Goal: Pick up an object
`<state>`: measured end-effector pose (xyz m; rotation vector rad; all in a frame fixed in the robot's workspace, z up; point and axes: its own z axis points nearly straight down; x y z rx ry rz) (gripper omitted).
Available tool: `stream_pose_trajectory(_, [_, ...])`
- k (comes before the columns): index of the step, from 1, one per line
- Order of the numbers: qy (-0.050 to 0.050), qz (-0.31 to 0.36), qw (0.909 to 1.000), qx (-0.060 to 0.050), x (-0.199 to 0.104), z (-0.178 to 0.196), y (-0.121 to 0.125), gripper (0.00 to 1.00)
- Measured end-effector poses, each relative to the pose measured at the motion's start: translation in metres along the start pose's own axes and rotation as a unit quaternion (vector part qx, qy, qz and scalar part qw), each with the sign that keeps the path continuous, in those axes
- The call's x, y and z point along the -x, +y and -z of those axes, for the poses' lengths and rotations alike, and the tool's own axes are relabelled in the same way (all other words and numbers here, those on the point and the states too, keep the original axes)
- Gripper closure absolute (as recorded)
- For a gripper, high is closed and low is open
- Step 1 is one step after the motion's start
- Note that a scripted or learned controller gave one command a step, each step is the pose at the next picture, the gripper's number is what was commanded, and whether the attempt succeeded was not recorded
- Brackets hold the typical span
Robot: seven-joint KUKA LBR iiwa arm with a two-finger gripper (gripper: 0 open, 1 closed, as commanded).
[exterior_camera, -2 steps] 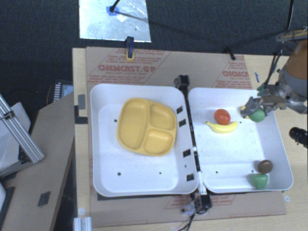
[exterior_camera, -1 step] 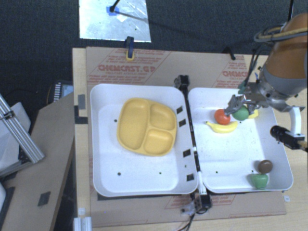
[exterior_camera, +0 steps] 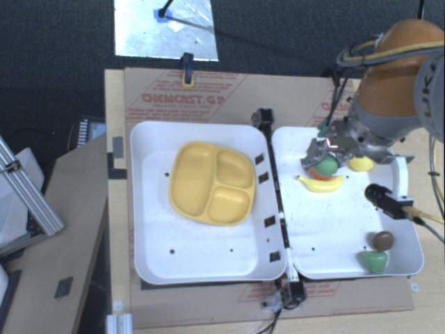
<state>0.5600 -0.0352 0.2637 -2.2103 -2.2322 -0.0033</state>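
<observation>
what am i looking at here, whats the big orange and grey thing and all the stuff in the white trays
It is one picture from a camera fixed above a bench, looking down at a slant. The big orange and grey shape is a robot arm reaching in from the right. At its end sits a two-finger gripper, low over the right white bin. Just under it lie a green and orange toy piece and a yellow toy banana, with another yellow piece beside them. Whether anything is gripped cannot be told from here. Near that bin's front corner sit a brown round piece and a green toy fruit. The left white bin holds a yellow divided plate.
</observation>
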Motion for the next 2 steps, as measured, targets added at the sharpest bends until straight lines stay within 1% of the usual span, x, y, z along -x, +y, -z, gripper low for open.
stream_pose_trajectory(1, [0.0,0.0,1.0,0.0,-0.049,-0.02,-0.002,1.0])
stream_pose_trajectory(2, [0.0,0.0,1.0,0.0,-0.096,-0.019,-0.008,1.0])
